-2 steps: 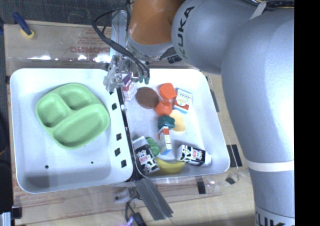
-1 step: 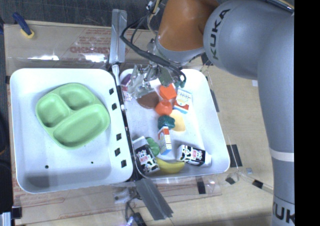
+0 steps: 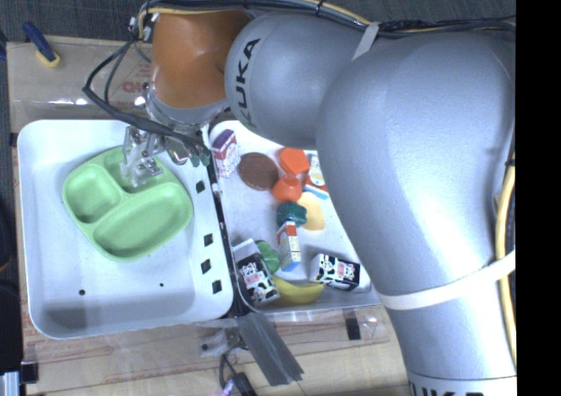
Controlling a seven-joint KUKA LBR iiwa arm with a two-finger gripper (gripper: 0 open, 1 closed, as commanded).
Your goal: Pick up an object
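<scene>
One end effector over green tray

— Where is the tool?
— Over the left bin, at the green divided plate, near its upper rim.
— And the right bin?
— It holds a brown disc, an orange piece, a banana and two cow-print cartons, largely under the grey arm.

Divided green plastic plate: matt, smooth.
Shallow white plastic bin: faintly glossy.
Grey arm casing: smooth, satin sheen.
</scene>
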